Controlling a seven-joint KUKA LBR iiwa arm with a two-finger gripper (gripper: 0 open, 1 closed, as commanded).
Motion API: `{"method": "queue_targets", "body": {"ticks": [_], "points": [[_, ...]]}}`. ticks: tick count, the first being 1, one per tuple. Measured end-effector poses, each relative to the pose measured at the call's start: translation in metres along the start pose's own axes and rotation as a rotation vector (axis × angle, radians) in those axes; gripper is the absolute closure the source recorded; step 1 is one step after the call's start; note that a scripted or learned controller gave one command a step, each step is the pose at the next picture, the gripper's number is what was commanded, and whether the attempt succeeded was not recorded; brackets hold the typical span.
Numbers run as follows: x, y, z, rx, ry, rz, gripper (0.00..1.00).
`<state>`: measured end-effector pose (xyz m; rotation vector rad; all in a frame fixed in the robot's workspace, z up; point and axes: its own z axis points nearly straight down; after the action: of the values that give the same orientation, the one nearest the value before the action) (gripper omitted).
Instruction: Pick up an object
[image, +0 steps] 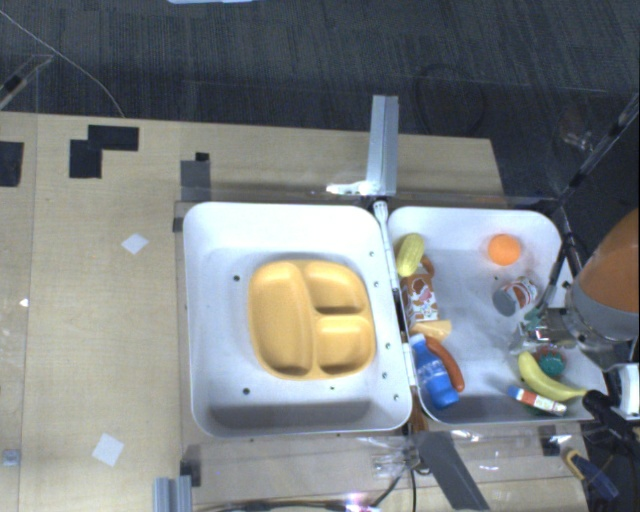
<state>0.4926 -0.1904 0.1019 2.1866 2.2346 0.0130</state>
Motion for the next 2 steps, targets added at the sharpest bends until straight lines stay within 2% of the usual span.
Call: {"method": "queue_targets", "body": {"ticks": [2], "points": [[0.001,0.004,-0.022,-0.009,-0.002,-0.012,1.0]]}}
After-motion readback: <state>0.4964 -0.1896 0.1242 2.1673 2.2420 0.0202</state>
